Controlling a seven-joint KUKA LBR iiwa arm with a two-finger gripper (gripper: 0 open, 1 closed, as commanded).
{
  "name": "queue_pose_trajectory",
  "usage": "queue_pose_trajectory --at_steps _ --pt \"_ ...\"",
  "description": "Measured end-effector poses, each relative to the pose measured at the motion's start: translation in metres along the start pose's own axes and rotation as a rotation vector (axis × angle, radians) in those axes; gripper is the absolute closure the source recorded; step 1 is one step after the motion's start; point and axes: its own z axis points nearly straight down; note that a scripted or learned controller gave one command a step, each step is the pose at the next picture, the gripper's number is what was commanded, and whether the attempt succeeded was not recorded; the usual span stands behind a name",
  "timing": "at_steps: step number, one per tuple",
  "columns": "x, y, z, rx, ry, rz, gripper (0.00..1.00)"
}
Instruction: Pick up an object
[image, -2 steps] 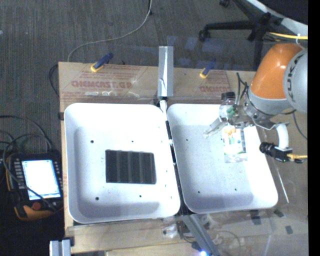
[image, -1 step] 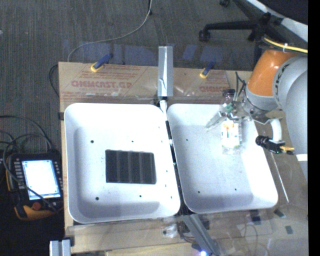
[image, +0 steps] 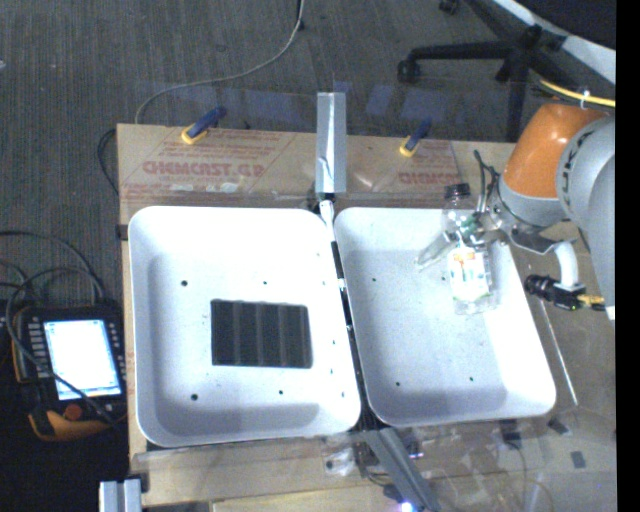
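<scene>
A: What fills the scene, biggest first?

B: A wooden surface (image: 250, 165) on dark carpet, carrying two shallow white bins side by side. The left bin (image: 160, 300) has a dark ribbed rectangular panel (image: 261, 334) lying flat near its middle. The right bin (image: 420, 350) takes the arm (image: 560, 170), grey with an orange band, reaching in from the right at the far corner.

A: And the pincer?

B: The pincer (image: 468, 232) sits over the far right part of the right bin. A clear plastic bottle (image: 470, 272) hangs or lies right at it, its cap toward the far side. I cannot tell how wide the pincer stands or whether it grips the bottle.

A: Anything around the surface?

B: A handheld control screen (image: 75, 358) on the floor at left, glowing white, and chair legs (image: 470, 60) at the far right.
</scene>
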Motion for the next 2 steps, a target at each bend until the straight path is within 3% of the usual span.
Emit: queue_pose_trajectory --at_steps 1,2 --pt "0.002 0.001 -0.01 0.0 -0.001 -0.003 1.0" --pt "0.041 0.028 -0.075 0.013 -0.005 -0.035 1.0"
